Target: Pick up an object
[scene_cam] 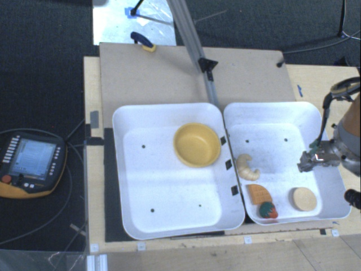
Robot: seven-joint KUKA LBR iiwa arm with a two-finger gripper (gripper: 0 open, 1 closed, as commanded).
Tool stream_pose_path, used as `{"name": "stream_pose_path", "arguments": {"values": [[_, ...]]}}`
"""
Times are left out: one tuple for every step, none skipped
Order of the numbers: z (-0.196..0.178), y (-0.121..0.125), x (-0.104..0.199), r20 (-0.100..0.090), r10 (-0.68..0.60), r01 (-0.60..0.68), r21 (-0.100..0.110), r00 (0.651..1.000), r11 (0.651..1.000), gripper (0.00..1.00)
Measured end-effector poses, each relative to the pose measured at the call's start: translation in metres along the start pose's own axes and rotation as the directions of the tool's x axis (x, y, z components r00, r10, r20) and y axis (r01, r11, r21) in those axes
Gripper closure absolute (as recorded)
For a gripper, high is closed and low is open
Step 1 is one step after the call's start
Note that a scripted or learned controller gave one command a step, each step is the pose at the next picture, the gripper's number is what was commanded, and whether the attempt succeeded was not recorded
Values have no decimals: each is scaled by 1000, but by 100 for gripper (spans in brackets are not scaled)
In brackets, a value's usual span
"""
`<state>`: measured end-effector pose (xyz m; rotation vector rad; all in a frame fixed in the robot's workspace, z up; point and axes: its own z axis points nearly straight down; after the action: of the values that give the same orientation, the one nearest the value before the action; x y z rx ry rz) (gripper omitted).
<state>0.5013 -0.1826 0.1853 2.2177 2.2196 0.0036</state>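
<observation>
The claw hangs over the right side of the right bin; I cannot tell how it is set. Near it lie a round beige disc, a croissant, an orange slice and a green-red piece. A yellow bowl sits in the left bin.

Smooth glossy yellow plastic bowl

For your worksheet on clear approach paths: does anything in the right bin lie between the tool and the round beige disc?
Nothing visible does. The tool sits over the right bin's right side, and the round beige disc lies just below it in the view, with bare white floor between. The croissant lies off to the left.
</observation>
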Motion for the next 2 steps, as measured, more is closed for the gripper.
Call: {"name": "stream_pose_path", "arguments": {"values": [[-27,1,0,0,0,0,1,1000,1000,100],[-20,23,43,-2,-4,4,4,1000,1000,100]]}}
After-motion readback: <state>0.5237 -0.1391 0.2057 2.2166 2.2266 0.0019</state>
